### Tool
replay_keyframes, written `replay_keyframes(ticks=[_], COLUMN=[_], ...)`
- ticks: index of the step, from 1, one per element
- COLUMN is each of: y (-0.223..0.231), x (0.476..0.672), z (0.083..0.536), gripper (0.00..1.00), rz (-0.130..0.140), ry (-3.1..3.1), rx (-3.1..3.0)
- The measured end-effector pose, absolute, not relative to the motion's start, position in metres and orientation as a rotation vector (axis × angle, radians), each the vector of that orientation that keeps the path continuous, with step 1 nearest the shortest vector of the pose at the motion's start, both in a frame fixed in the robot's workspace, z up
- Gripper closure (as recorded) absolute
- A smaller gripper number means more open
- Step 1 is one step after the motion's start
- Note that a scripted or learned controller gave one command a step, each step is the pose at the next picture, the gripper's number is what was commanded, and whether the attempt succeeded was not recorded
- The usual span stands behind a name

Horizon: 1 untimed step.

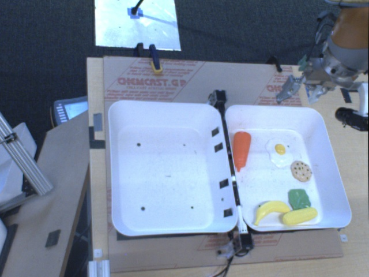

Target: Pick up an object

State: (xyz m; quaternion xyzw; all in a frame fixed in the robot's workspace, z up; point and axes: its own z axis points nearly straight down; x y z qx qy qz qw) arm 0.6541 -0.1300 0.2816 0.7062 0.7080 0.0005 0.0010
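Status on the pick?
Pincer above the right bin's far rim, holding nothing. Carrot, egg, cookie, banana untouched. Path clear.

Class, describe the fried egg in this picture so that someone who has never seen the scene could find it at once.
Start at the right-hand white bin, the one with the toy food in it. Look toward its far side, right of the orange carrot and just beyond the round cookie. The fried egg lies there: the one flat white piece with a yellow yolk, unlike the solid-coloured pieces around it.
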Motion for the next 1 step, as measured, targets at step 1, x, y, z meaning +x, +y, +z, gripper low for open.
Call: replay_keyframes(ticks=[1], y=[-0.1081], x=[0.6692], z=[0.4883], gripper=[0.0], rz=[0.02], ry=[2.217], rx=[2.201])
